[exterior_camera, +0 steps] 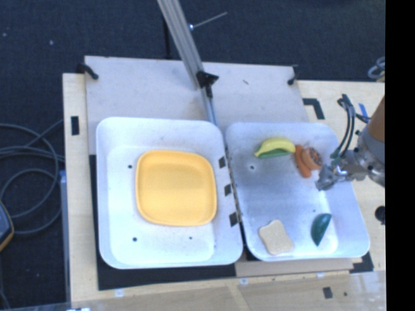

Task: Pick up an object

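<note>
A pale surface (259,92) carries two white bins. The gripper (326,177) hangs over the right bin's (272,193) right side; whether it is spread or pressed together cannot be told. Just left of it lies an orange carrot (303,161), further left a banana (274,148). Below sit a green leaf (320,229) and bread slice (277,237). Far left, the other bin (117,173) holds a yellow plate (176,188).

Tool (329,177) low, perhaps empty

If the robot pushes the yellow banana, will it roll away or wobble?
The banana is curved and lies on its side in the right bin, so it would probably spin or slide rather than roll. Its skin looks smooth, so the jaws might slip on it. It touches nothing heavy; the orange thing beside it could get nudged.
</note>
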### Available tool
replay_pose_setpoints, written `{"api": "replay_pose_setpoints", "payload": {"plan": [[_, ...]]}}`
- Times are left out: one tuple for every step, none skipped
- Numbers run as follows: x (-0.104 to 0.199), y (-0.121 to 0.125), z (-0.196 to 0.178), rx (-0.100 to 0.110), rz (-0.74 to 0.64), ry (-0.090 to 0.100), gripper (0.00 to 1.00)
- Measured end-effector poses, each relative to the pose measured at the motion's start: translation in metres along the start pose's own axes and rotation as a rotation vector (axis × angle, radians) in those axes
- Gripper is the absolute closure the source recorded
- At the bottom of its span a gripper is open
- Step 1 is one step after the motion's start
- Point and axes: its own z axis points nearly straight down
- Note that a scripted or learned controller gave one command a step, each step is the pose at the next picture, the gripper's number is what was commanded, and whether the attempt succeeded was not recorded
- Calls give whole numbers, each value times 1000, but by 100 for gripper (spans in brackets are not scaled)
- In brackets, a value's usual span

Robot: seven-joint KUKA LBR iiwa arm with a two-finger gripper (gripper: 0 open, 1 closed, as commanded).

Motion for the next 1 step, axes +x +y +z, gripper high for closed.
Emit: {"api": "replay_pose_setpoints", "payload": {"plan": [[-1,1,-31,3,0,1,100]]}}
